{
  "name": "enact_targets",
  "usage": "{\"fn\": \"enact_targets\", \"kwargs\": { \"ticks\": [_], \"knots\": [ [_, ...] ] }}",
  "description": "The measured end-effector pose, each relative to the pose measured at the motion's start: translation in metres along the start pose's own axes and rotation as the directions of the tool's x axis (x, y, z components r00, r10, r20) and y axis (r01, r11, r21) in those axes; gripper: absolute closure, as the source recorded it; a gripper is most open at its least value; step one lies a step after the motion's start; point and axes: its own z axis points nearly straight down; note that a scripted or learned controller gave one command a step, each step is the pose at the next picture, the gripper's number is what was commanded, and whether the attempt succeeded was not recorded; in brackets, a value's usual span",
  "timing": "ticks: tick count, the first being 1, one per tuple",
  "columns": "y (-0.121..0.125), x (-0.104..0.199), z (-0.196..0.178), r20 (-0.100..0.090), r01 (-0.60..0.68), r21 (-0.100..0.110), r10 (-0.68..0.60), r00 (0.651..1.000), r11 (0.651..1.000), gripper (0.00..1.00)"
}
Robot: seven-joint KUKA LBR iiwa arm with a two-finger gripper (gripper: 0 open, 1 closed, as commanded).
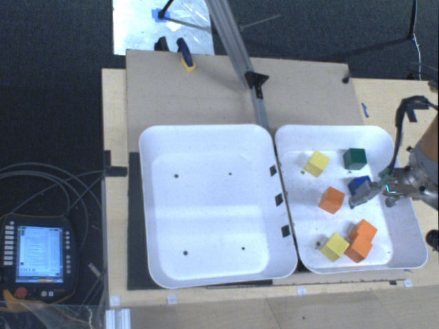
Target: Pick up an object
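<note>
Two orange blocks are sitting closest to you, stacked a bit crooked at about 5 o'clock in the right bin, with a yellow cube touching them on the left. You are bringing the jaws in from 3 o'clock, and they are hanging right by the blue block in the middle of that bin. You cannot tell if the jaws are open or closed, because they are looking small and blurry.

Pick the blue block, since it is sitting nearest the jaws. Try coming straight down over it, so one finger is going on each flat side. Keep away from the lone orange cube at 9 o'clock of it, and the green cube at 12 o'clock.

All the blocks are looking like painted wood, hard and smooth, with flat sides and sharp corners. Another yellow cube is sitting near 11 o'clock. Both bins are looking like shiny white plastic with round corners, so blocks may be sliding when bumped. Beside it, the left bin is sitting on the tan desk.
</note>
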Motion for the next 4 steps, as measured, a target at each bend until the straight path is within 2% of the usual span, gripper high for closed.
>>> {"fn": "enact_targets", "kwargs": {
  "ticks": [1, 3, 4],
  "knots": [
    [0.0, 0.0, 0.0, 0.0, -0.001, -0.001, 0.001, 1.0, 1.0, 0.0],
    [0.001, -0.008, 0.11, 0.0, -0.002, 0.003, 0.002, 1.0, 1.0, 0.0],
    [0.003, -0.009, 0.097, 0.002, 0.0, -0.003, 0.0, 1.0, 1.0, 1.0]
  ]
}}
